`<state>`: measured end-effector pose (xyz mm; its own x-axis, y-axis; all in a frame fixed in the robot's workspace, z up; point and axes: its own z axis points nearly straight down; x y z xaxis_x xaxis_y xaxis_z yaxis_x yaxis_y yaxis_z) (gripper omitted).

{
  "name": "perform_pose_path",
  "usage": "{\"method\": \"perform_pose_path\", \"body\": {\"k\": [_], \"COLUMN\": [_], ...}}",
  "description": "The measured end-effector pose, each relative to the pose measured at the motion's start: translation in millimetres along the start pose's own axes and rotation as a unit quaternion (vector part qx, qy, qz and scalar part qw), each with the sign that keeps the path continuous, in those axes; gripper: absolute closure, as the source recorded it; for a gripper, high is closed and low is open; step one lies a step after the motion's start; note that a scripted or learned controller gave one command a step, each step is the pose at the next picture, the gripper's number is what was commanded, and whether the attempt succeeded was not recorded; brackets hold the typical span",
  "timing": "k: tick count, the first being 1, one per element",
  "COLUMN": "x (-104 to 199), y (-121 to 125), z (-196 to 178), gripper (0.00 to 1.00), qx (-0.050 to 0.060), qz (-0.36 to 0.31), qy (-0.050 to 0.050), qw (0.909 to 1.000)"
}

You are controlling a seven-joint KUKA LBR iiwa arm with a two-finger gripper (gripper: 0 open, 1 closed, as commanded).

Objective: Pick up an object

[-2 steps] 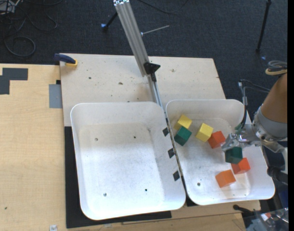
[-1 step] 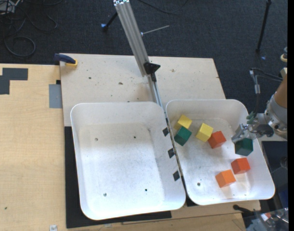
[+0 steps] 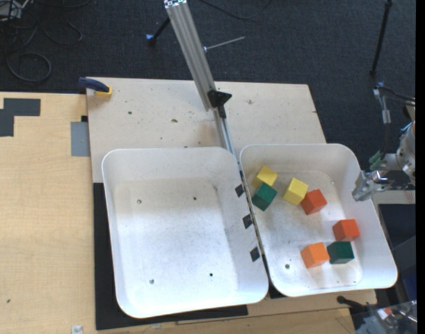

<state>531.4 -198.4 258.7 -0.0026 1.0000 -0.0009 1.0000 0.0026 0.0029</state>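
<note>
Camera view puts the orange cube (image 3: 315,255) and dark green cube (image 3: 341,252) nearest, touching, with a red cube (image 3: 346,229) just behind; I'd go for that freer red one, coming straight down. Farther back in the right bin (image 3: 362,167) lie four more blocks. The left bin (image 3: 129,165) holds none. Whether the gripper (image 3: 369,185), outside the rim, has its fingers spread, I cannot tell.

Open floor fills the left bin (image 3: 129,186), while seven blocks crowd the right bin (image 3: 351,160): a yellow block (image 3: 266,177) touching a green one (image 3: 264,197) near the divider, and an orange block (image 3: 314,255) against another green (image 3: 341,252). A slanted metal rail (image 3: 193,51) rises behind both bins.
</note>
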Motion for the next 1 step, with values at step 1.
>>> {"method": "perform_pose_path", "body": {"k": [1], "x": [54.3], "y": [21.8], "z": [13.6], "gripper": [1.0], "qx": [0.003], "qz": [-0.001], "qy": [0.002], "qw": [1.0]}}
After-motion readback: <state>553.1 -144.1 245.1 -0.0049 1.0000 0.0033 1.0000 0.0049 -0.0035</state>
